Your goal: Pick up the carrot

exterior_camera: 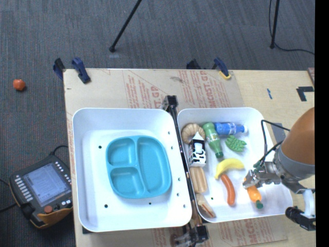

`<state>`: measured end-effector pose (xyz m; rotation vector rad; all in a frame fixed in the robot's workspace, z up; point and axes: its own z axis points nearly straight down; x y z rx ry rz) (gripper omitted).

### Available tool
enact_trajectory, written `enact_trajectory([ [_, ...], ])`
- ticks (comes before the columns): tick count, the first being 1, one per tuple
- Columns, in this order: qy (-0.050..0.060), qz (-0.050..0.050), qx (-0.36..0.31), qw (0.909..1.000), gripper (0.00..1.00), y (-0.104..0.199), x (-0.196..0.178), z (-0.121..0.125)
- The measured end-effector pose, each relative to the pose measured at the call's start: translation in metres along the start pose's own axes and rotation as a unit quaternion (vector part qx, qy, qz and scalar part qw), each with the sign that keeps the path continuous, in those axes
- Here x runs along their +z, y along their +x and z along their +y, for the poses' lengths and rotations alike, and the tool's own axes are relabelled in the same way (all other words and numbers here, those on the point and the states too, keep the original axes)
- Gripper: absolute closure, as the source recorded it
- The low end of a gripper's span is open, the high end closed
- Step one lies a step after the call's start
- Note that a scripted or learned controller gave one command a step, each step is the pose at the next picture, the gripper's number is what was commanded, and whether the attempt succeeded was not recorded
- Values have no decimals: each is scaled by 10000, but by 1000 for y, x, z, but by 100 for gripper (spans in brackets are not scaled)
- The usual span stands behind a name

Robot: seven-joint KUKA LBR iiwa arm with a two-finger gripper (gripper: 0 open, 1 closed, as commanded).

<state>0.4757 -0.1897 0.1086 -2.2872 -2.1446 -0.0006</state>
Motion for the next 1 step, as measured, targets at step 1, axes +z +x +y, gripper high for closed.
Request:
enact_trajectory([
  [1, -17, -11, 545, 9985, 100, 74, -102, -4],
])
